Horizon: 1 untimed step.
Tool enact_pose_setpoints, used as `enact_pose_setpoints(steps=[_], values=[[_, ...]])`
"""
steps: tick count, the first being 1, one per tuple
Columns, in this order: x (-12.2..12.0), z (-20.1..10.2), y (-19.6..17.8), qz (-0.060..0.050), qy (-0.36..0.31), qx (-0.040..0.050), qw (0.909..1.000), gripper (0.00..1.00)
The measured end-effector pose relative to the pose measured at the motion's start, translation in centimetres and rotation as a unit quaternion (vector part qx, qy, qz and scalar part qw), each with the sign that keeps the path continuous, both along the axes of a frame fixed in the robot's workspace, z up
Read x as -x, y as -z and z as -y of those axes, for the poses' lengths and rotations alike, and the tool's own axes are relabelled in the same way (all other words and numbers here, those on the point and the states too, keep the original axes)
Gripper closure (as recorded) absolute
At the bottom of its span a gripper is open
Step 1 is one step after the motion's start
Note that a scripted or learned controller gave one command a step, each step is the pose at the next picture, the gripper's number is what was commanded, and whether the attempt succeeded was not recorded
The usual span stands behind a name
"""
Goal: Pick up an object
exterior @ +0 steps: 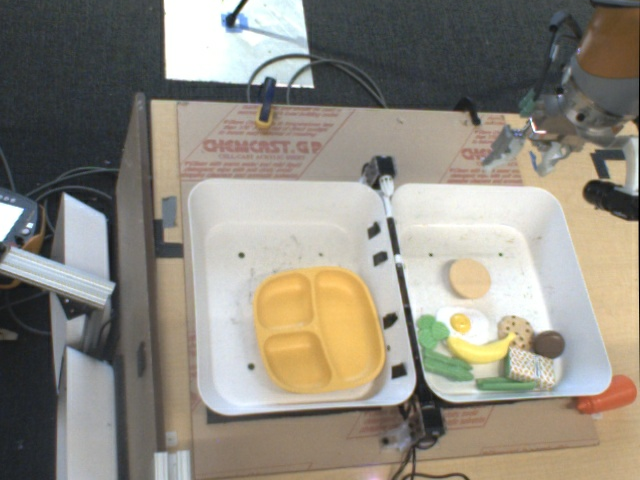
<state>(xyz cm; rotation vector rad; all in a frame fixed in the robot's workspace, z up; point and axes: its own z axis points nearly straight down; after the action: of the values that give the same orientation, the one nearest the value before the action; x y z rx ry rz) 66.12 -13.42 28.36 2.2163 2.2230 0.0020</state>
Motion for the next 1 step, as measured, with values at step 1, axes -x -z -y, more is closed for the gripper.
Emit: enact_pose_setpoints(steps=[1], values=[[6.88,0.29,10.54,-0.007,0.002,-0.0018,1.0,0.0]])
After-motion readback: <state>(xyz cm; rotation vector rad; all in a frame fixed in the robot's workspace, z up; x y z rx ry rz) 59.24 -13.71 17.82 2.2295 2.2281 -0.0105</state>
